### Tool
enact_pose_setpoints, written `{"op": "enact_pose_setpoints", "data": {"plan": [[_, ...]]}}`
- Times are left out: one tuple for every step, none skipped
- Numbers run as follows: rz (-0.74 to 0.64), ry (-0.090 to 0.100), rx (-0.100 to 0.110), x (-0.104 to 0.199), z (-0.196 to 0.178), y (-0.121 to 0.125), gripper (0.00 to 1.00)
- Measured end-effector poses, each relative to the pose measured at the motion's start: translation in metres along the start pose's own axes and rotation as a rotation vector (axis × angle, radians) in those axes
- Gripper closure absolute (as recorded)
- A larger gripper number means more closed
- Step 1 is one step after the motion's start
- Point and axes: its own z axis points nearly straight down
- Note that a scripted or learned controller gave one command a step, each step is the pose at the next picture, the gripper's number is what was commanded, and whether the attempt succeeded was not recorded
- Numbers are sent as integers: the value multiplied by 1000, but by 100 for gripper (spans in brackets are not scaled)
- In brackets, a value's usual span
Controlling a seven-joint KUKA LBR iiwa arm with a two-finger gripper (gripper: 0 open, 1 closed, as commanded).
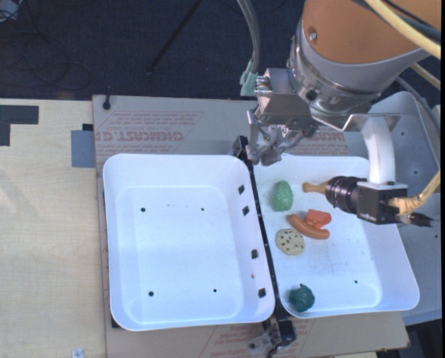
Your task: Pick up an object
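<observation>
Bright even light; white bins (178, 177) near overexposed, soft shadows, background dark, arm (357, 28) slightly blurred, low resolution.

From my seat, the arm (364, 21) runs off the frame at twelve to one o'clock, so I see none of it past the orange band. The gripper (271, 151) is a dark blur; its fingertips are unreadable. The right bin (402, 289) loses its two o'clock corner behind the arm.
</observation>
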Motion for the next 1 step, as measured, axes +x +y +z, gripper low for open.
{"op": "enact_pose_setpoints", "data": {"plan": [[-2,-1,4,74,3,1,100]]}}
